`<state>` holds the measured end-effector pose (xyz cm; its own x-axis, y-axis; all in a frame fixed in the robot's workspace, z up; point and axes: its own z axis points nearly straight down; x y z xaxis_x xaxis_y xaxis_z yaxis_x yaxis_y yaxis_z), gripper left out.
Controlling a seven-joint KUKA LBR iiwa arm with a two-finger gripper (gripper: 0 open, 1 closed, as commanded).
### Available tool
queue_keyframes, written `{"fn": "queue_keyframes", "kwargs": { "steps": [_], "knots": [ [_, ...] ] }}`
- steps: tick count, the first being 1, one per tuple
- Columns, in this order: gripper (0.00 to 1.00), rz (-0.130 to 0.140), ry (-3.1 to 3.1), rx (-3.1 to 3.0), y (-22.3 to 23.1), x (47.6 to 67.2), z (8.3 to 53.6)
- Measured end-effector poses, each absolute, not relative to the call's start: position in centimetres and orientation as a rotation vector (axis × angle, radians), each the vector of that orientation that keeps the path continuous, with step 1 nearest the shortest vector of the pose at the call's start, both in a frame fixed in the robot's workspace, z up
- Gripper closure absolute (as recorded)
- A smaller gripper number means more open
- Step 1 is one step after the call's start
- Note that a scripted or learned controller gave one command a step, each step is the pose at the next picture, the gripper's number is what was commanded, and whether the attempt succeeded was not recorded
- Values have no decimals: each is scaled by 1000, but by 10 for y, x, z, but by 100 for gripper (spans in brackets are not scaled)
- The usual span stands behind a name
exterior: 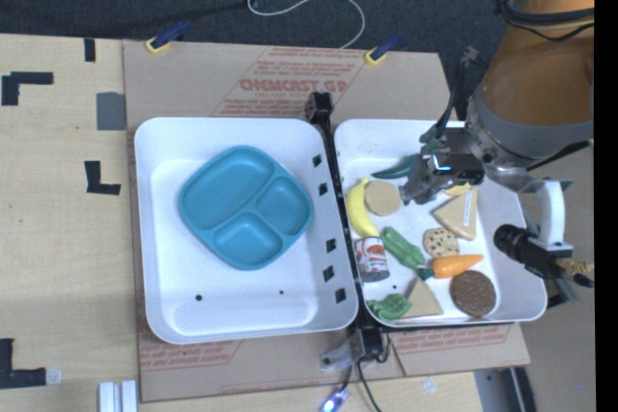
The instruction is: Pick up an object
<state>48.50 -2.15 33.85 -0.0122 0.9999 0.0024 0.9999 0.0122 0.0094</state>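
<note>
The right bin (386,138) holds several toy foods: a yellow banana (359,210), a tan round biscuit (382,199), a green pea pod (404,247), a small can (372,259), an orange carrot (454,265), a brown round cookie (474,292), a chip cookie (439,240), a cheese wedge (458,213) and a green leaf (391,308). My gripper (422,181) hangs over the upper middle of this bin, just right of the biscuit, its dark fingers pointing down-left. A dark green piece (391,172) lies next to them.
The left bin (164,150) holds a blue three-compartment plate (246,206). A black divider (330,198) separates the bins. Both rest on cardboard (280,82). A cable (290,10) runs across the dark floor behind. The arm's bulk (541,82) overhangs the right bin's right side.
</note>
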Motion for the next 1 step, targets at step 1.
{"fn": "queue_keyframes", "kwargs": {
  "steps": [1],
  "knots": [
    [100,-8,2231,2221,26,483,261]
  ]
}}
